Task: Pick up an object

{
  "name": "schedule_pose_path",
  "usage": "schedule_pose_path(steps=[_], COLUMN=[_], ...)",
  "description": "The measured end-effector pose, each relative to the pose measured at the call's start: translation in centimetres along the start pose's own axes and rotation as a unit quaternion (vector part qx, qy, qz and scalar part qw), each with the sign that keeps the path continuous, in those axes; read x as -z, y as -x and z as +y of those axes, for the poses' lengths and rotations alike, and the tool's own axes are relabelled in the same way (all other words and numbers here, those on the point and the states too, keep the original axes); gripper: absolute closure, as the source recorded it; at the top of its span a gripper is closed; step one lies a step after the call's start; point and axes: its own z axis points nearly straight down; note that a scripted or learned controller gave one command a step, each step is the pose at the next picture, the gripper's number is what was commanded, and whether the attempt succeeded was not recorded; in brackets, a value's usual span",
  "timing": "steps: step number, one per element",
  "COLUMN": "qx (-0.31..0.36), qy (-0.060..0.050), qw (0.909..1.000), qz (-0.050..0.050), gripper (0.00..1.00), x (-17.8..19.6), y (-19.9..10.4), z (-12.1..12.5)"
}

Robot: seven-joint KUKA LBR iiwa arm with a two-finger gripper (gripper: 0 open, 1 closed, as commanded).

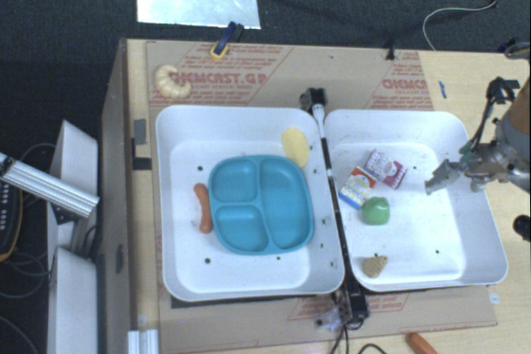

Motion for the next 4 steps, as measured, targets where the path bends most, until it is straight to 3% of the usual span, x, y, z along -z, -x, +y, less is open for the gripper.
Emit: schedule_pose_path(steps=[1,2,3,4], qx=[0.000,0.000,-0.001,0.000], qy=[-0.001,0.000,0.000,0.002], qw=[1.0000,1.0000,1.0000,1.0000], qz=[0.000,0.000,0.001,0.000], gripper=[0.00,0.00,0.00,1.00], x=[-9.8,-12.8,-12.8,-11.7], y=[-3.1,-7.5,-9.5,-9.5], z=[4.4,1.1,-2.1,-1.9])
